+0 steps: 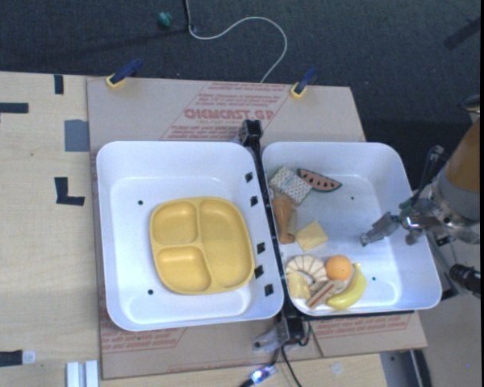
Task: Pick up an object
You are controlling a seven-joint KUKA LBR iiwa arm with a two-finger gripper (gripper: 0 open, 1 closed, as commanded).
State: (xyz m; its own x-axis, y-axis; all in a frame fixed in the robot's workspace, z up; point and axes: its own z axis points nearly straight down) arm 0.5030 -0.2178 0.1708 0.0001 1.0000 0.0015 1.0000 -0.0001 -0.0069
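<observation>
Camera view from above and at a slant: two shallow white bins are seen side by side on a tabletop [32, 216] covered partly by printed cardboard. The left bin [117, 216] holds a yellow divided plate [200, 243], lying flat near its middle. The right bin [387, 176] holds a scatter of toy food along its left and lower sides: a watermelon slice [319, 181] near the top, a checked cracker-like piece [290, 185] just beside it, a brown stick-shaped piece [284, 218] below that, a pale yellow cheese wedge [311, 236], and at the bottom a cluster made up of an orange [339, 268], a banana [349, 291] and a pale scalloped piece [304, 269], all touching or nearly so.

The grey arm is seen entering from the right, and its pincer [375, 232] is held low over the bare middle-right floor of the right bin. Whether its tips are apart or together cannot be told at this size, and nothing is seen between them. The cheese wedge is the nearest item, to the pincer's left, with the orange near as well, below and to the left.

As judged from this, no object is lifted yet: every item rests on the bin floor. The reach into the bin appears done; the closing on an item and the lifting remain.
</observation>
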